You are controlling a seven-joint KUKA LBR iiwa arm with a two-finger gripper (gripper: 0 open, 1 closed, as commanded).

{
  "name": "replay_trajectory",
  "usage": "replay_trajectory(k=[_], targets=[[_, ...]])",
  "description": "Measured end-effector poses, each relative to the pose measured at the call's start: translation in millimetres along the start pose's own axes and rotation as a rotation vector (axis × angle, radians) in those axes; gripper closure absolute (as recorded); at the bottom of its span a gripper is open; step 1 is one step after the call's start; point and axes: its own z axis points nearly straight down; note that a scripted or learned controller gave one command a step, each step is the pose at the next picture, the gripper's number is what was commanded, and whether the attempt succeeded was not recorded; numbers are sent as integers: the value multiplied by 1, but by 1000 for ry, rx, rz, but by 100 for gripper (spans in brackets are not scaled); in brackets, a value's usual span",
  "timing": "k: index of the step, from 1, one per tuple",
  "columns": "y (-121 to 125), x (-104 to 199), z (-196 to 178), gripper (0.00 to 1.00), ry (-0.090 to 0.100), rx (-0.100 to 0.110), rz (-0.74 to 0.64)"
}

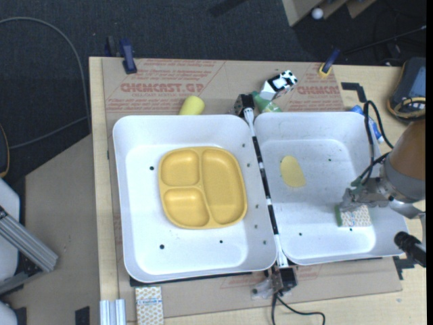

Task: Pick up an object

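The gripper (pixel 356 202) hangs low in the right bin (pixel 318 124) — the reach-and-grasp step, seemingly. A small patterned pad (pixel 355 217) lies just beneath it, a yellow piece (pixel 292 171) well left; next comes closing squarely and lifting — its state I cannot tell.

One fixed cam above my bench (pixel 101 181), angled down, mid-range; left bin (pixel 135 249) and right bin (pixel 318 249) both in frame. My arm (pixel 409 161) enters from right.

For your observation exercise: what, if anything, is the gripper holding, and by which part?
It cannot be told. The gripper sits low in the right bin over a small flat patterned object, but no grasp is visible.
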Motion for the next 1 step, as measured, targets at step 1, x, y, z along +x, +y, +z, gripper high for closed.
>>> replay_trajectory(k=[1], targets=[[0, 0, 0, 0, 0, 0, 0]])
